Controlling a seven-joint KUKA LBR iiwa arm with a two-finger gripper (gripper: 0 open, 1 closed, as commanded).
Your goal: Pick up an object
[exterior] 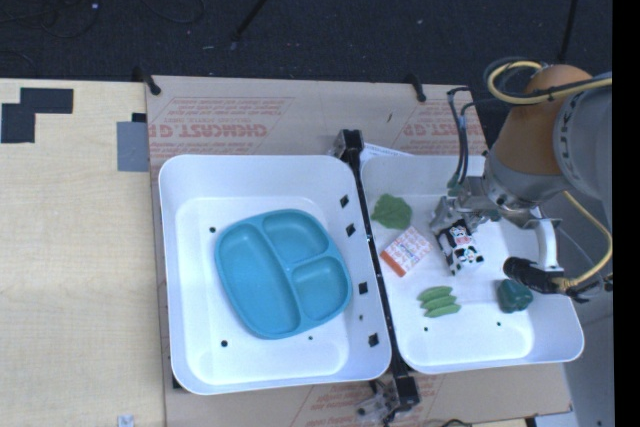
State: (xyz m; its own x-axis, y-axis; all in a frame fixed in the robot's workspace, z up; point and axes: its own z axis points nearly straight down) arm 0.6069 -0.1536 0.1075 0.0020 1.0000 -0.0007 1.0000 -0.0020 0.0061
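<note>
You've got two white bins side by side: the left bin (190, 215) holds a blue divided plate (282, 270), and the right bin (480, 340) has all the small stuff. The arm (545, 140) reaches in from the right, with its gripper (458, 233) down on a black-and-white toy (463, 250); can't tell how wide the jaws are. Nearby sit a lettuce leaf (392, 210), an orange-and-white packet (406, 252), a pea pod (438, 300) and a teal lump (516, 295).

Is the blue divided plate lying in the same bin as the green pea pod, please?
No: the blue plate lies in the left bin, while the pea pod lies in the right bin.
</note>
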